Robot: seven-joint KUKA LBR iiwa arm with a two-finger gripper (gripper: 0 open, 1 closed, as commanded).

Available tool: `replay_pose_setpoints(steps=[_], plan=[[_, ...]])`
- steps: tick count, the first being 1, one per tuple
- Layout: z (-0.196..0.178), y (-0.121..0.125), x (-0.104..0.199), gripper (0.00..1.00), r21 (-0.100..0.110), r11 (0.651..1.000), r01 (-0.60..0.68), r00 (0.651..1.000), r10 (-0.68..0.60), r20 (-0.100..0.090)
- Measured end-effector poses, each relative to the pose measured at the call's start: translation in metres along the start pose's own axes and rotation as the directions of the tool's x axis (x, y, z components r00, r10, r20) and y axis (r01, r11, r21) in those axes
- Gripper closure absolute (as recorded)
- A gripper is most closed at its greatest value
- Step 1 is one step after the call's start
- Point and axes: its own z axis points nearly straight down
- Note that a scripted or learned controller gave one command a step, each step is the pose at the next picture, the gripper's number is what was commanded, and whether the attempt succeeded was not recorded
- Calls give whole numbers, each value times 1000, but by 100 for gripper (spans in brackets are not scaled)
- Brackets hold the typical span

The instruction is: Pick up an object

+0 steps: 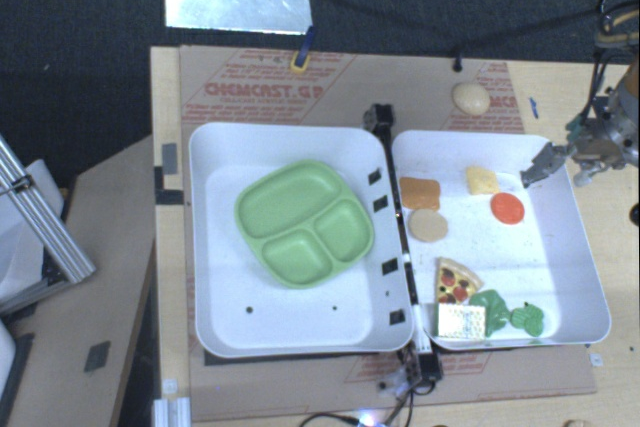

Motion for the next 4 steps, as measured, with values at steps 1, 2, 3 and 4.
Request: replay_pose_setpoints(steps=[1, 2, 3, 4], plan=[[-7, 2, 1, 0, -11, 1000, 3, 1000, -3, 3], [51, -6, 3, 0, -6, 1000, 1, 1000, -1, 1], [112, -11, 7, 0, -6, 1000, 2, 1000, -2, 1], [159, -10, 8, 0, -7, 1000, 1, 1000, -1, 1]])
